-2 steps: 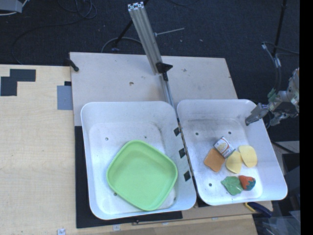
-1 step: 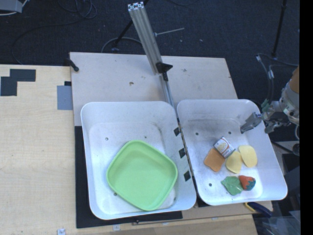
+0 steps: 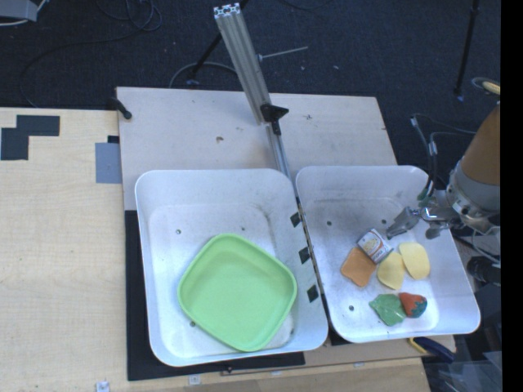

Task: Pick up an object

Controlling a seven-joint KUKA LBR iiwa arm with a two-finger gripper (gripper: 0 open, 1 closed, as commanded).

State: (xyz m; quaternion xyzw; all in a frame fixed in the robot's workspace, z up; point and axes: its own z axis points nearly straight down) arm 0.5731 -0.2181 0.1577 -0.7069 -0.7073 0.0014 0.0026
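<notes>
Small toys cluster at the lower right of the frame inside the right bin (image 3: pixel 359 188), a striped can (image 3: pixel 373 244) nearest the pincer (image 3: pixel 409 219), which hangs spread and unladen just above it, apparently lining up a grab

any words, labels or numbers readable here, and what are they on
No text reads clearly anywhere in the camera view.
Small can in the right bin: has a printed label, too small and blurred to read.
Green plate in the left bin: no marking visible.
</notes>
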